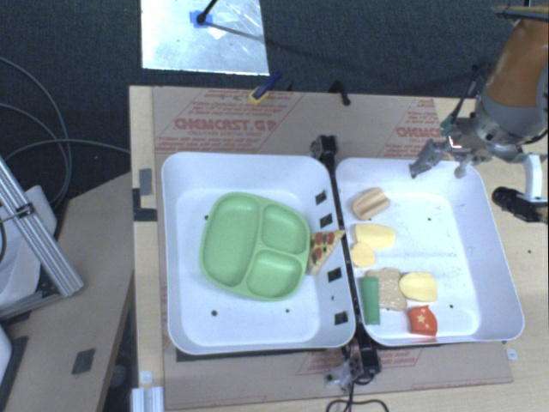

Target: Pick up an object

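My gripper (441,163) hangs over the far edge of the right bin (480,230), open, with nothing between its fingers (422,165). Below it in that bin lie toy foods: a hot dog bun (371,202), a yellow cheese wedge (375,235), a small yellow piece (363,255), a green stick (370,299), a tan cracker (391,288), a yellow lemon-like piece (418,287) and a red piece (422,319). A pizza slice (322,249) lies on the divider between the bins.
The left bin (197,316) holds a green sectioned plate (254,245). A shiny metal sheet (203,24) lies on the floor beyond the bench. An aluminium frame (34,239) stands at the left. Black clips line the seam between the bins.
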Motion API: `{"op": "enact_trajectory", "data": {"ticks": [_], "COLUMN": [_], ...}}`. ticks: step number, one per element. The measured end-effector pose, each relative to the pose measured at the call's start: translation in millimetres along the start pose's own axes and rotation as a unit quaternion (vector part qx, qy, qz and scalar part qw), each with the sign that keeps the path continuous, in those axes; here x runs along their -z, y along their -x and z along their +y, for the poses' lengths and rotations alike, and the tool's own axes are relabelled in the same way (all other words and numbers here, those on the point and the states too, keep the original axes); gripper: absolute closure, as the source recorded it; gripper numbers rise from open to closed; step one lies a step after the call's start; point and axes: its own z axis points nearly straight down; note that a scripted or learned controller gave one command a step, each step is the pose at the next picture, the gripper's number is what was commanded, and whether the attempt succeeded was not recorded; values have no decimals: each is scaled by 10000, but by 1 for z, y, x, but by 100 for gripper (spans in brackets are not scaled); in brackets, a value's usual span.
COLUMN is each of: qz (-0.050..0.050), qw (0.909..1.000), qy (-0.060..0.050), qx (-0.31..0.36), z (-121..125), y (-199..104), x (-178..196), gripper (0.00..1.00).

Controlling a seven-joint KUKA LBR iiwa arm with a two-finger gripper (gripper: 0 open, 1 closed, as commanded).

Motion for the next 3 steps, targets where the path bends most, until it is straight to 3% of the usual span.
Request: {"op": "enact_trajectory", "data": {"ticks": [1, 2, 3], "qz": [7, -5, 0], "qw": [10000, 10000, 10000], "qy": [-42, 20, 25], "qx": [-33, -4, 6], "z": [-28, -23, -63], "y": [45, 43, 16], "x": [-136, -117, -22], "gripper": [0, 100, 100]}}
